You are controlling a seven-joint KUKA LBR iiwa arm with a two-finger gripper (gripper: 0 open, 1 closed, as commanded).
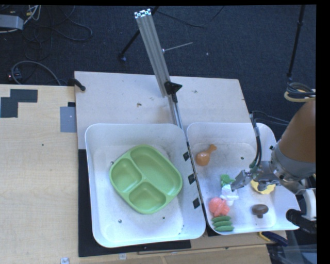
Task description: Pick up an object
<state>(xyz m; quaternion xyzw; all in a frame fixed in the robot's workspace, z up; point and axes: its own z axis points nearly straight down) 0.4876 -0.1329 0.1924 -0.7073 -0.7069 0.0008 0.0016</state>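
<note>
No words or numbers can be read here — not on the bins, not on the bench, not on the arm. The tip of the slanted metal bar (143, 13) has a small black-and-white checker pattern — no letters on it.

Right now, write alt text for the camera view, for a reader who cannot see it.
A grey robot arm reaches from the right into the right bin, its gripper above small toy foods: an orange drumstick, a red piece, a green pod. The left bin holds a green divided plate.
</note>
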